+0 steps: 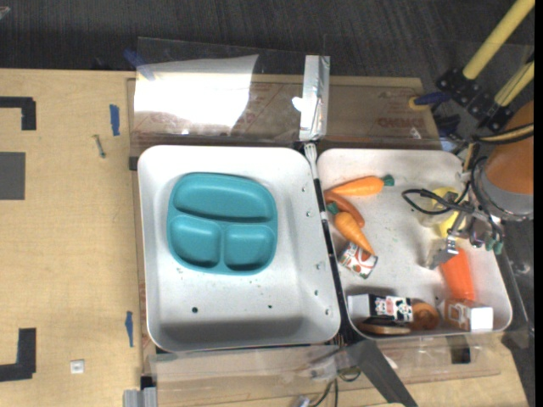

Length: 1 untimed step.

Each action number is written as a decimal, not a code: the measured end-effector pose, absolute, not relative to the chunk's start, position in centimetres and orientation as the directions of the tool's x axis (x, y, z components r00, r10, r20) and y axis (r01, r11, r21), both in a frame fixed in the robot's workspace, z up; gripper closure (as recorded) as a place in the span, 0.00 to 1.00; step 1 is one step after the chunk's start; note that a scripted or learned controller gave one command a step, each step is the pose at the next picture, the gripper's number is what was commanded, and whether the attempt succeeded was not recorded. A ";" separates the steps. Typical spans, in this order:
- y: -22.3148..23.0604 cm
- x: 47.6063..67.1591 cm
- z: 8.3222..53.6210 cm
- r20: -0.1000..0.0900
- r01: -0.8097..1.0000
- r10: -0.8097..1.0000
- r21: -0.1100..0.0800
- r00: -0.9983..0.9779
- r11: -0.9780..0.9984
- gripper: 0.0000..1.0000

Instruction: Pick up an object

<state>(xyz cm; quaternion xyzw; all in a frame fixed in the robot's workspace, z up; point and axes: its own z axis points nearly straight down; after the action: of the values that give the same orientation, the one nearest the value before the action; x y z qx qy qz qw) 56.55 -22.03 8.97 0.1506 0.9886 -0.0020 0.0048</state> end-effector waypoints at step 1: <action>-21.8 57.1 10.3 -0.027 0.293 0.293 -0.001 -0.956 0.956 1.00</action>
<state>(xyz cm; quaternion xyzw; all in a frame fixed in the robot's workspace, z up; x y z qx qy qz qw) 57.11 -21.81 10.30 0.1483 0.9889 -0.0022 0.0132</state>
